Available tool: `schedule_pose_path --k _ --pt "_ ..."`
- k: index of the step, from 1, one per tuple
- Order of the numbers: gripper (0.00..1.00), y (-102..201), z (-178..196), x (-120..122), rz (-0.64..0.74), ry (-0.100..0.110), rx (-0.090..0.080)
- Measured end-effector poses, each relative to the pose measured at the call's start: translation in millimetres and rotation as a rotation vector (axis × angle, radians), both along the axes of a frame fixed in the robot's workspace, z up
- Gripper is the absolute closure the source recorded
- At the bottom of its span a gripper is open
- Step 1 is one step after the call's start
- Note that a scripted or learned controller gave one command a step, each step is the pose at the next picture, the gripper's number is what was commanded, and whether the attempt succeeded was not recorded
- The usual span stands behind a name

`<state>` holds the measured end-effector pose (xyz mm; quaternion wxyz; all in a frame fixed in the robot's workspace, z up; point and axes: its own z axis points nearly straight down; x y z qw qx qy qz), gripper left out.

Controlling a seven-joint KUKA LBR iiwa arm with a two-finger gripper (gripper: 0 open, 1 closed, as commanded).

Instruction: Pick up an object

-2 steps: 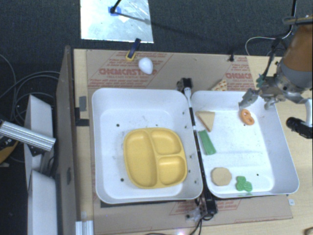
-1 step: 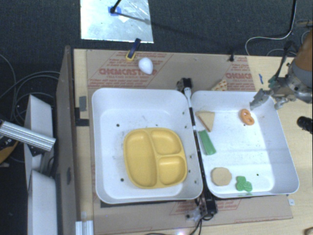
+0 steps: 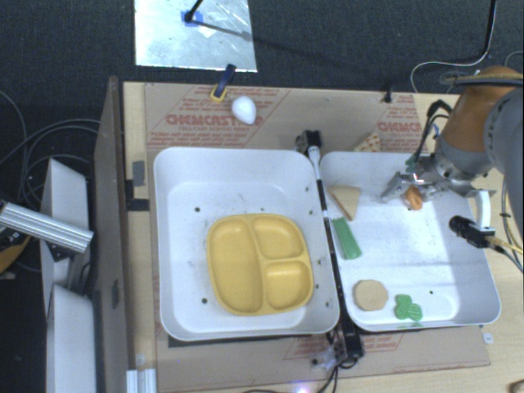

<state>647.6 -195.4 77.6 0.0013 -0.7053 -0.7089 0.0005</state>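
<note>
Two shallow white plastic bins sit side by side on a cardboard-covered bench (image 3: 196,113). The left bin (image 3: 176,211) carries a yellow, glossy divided tray (image 3: 260,263) with three compartments, lying near its front edge. The right bin (image 3: 467,297) holds a tan wedge (image 3: 346,201) and a flat green strip (image 3: 345,239) along its left edge, and a round tan disc (image 3: 371,295) beside a small green leafy piece (image 3: 408,308) near its front edge. The gripper (image 3: 414,188), on the grey arm with its orange band (image 3: 475,125), hangs over the back right part of this bin. A small, smooth orange object (image 3: 416,201) shows at its fingertips; whether the jaws clasp it cannot be told. A white egg (image 3: 244,109) rests on the bench behind the left bin.
</note>
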Motion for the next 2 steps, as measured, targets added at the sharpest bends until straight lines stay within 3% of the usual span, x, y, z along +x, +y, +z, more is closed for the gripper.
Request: schedule_pose_path --k 1,2 --pt "1.0 -1 19 3 0.001 -0.01 -0.002" --pt "1.0 64 54 -29 0.003 -0.005 0.0"
